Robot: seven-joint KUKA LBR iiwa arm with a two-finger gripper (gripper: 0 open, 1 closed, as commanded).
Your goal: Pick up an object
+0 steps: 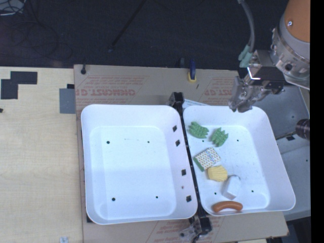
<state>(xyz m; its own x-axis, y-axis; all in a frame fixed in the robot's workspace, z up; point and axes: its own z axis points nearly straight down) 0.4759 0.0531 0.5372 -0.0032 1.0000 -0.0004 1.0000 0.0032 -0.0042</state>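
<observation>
Six small objects lie in the right bin (276, 151) while the gripper (242, 103) hangs above that bin's far rim, holding nothing.

Two green leafy pieces, one (198, 130) just beside the other (219, 136), sit toward the far side; nearer the camera lie a chequered block (207, 158) touching a yellow piece (217, 173), then a white piece (232, 187) and an orange sausage shape (227, 206) by the near rim. The left bin (96, 135) sits alongside on the bench (35, 156). Whether the fingers are spread or pressed together cannot be told; they are dark and blurred against the rim. Likely risks: the touching block and yellow piece may be nudged apart instead of gripped, and a descent from here could strike the rim, since the gripper is over the bin's edge.
</observation>
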